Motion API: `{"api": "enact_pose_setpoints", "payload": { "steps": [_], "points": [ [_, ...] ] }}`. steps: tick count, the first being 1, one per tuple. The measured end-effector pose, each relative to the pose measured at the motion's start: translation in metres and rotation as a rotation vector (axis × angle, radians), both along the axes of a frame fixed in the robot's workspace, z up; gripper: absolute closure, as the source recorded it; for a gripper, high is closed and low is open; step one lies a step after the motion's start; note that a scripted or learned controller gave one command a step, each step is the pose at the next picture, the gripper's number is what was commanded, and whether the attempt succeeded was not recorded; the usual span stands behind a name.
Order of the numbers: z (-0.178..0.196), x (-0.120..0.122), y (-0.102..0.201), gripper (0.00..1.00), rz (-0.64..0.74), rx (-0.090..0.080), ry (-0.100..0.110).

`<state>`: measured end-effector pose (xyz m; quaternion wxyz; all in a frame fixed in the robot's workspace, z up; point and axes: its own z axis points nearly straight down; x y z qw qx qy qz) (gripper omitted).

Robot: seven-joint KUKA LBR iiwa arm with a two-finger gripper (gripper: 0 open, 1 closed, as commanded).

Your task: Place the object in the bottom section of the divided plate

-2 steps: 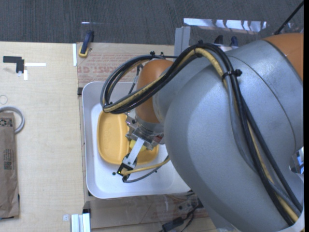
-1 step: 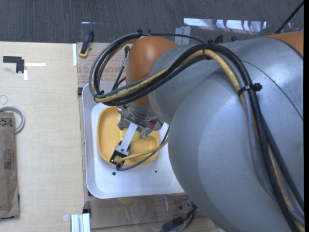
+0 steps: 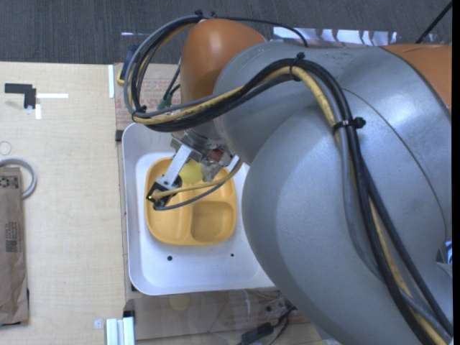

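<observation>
A yellow divided plate (image 3: 188,238) lies in a white bin (image 3: 187,273). Low over the plate's upper part hangs my gripper (image 3: 206,164), reaching in under the big grey arm. A small yellow-green object (image 3: 190,172) sits right beside the gripper at the top of the plate. The view does not show whether that object is gripped or resting in the plate. Only bare yellow surface appears in the plate's lower right section (image 3: 213,221). The arm hides the right side of the bin and the plate's upper right edge.
A wooden bench top (image 3: 65,214) spreads left of the bin. On it lie a brown paper bag (image 3: 11,243), a grey ring (image 3: 23,172) and a black L-shaped mark (image 3: 20,90). The arm's cables (image 3: 180,110) loop above the bin.
</observation>
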<state>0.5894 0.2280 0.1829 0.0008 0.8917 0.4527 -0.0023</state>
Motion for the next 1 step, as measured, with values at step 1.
{"api": "enact_pose_setpoints", "payload": {
  "steps": [1],
  "points": [
    [-0.0547,0.0288,-0.0012,1.00,-0.487,0.001,-0.002]
  ]
}}
